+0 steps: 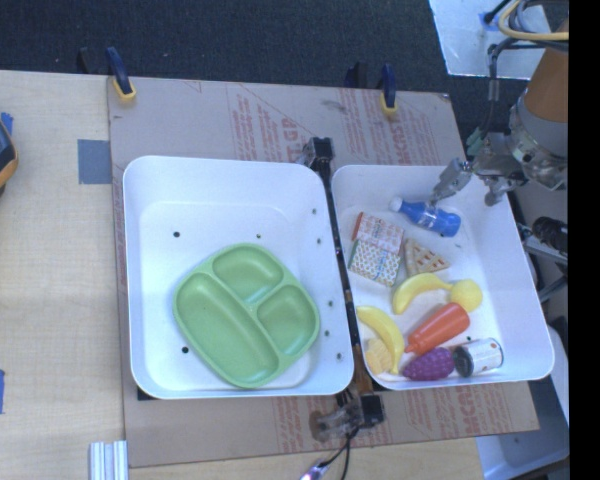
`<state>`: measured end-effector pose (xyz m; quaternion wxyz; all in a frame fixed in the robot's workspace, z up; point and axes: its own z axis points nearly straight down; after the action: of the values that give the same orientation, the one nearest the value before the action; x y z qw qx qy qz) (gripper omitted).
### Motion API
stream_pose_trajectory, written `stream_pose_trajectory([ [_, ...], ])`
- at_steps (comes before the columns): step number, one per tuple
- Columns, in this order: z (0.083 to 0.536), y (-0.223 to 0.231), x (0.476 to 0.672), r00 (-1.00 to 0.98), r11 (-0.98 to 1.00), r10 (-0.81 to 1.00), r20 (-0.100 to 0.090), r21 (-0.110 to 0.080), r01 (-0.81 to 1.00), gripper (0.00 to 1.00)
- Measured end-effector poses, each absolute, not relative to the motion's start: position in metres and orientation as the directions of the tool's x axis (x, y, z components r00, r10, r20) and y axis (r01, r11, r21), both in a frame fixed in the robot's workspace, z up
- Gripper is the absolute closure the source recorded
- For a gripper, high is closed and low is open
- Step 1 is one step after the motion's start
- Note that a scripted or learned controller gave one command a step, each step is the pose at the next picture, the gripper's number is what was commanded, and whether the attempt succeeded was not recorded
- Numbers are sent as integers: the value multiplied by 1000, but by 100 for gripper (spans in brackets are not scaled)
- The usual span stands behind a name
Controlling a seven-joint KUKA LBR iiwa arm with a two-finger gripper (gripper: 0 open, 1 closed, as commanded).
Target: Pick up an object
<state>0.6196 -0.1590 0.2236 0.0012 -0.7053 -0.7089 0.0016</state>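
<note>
Worktop [50, 298]: pale wood, covers the left and centre of the frame. A brown cardboard sheet [260, 118] lies on it, held at its top edge by two clamps.

Left bin [150, 183]: white, centre of the frame. It holds a green plate [245, 313] with three compartments, lying flat in the bin's lower half.

Right bin [525, 298]: white, just beside the left bin, right of centre. Contents are crowded toward its lower and middle part.

Arm [550, 88]: enters at the upper right; orange band visible near the frame's right edge.

Claw [470, 180]: at the upper right corner of the right bin, above the rim. One finger [450, 180] slants down toward the blue bottle; the other is to its right. The fingers look spread apart, with nothing between them.

Items in the right bin, by size:
- Patterned box [377, 248], centre left of the bin.
- Carrot [438, 328], orange, lower middle.
- Banana [418, 290], above the carrot.
- Second banana [382, 333], lower left, touching the carrot's end.
- Blue bottle [430, 216], lying on its side at the top of the bin, just below the claw.
- Grapes [428, 365], purple, bottom edge.
- Can [478, 355], lying just right of the grapes.
- Lemon [466, 294], right of the banana.
- Sandwich wedge [425, 260], between the box and banana.
</note>
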Motion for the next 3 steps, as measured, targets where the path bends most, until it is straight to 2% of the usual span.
stream_pose_trajectory([
  [1, 94, -134, 544, -4, 4, 1000, 0, -1, 1000, 0],
  [2, 96, -107, 632, -4, 4, 1000, -2, 6, 1000, 0],
  [3, 96, -195, 581, -2, 2, 1000, -3, 5, 1000, 0],
])
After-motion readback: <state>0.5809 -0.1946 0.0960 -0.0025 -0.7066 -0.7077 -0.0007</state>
